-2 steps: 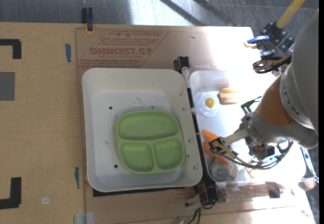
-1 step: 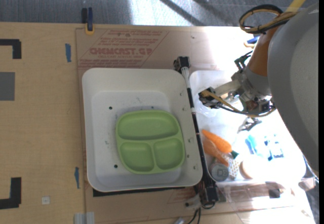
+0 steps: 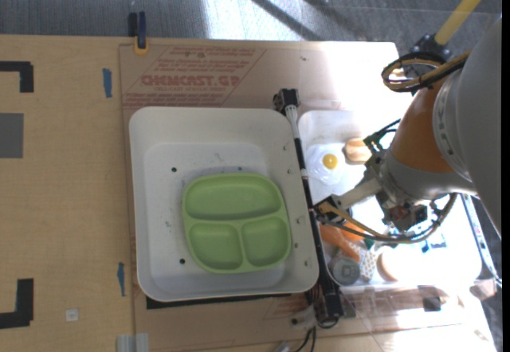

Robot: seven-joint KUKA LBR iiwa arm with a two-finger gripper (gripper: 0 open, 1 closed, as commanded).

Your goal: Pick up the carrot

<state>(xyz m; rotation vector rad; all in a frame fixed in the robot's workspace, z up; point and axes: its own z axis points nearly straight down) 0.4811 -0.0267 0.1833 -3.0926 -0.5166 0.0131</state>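
While the grey arm (image 3: 446, 127) is reached in from the right over the right bin (image 3: 319, 123), its gripper (image 3: 396, 211) is seen low above the middle of that bin. Whether it is clenched or released cannot be told. The carrot (image 3: 344, 237) is found in the near half of the right bin, close to the wall shared with the left bin (image 3: 143, 183). It lies just left of the gripper and is partly hidden by the wrist. A fried egg (image 3: 327, 161) and a tan bread roll (image 3: 356, 151) are seen farther back in the same bin. A grey round piece (image 3: 347, 271) and a pale round piece (image 3: 388, 265) are placed nearer than the carrot. A green divided plate (image 3: 237, 223) is set flat in the left bin.
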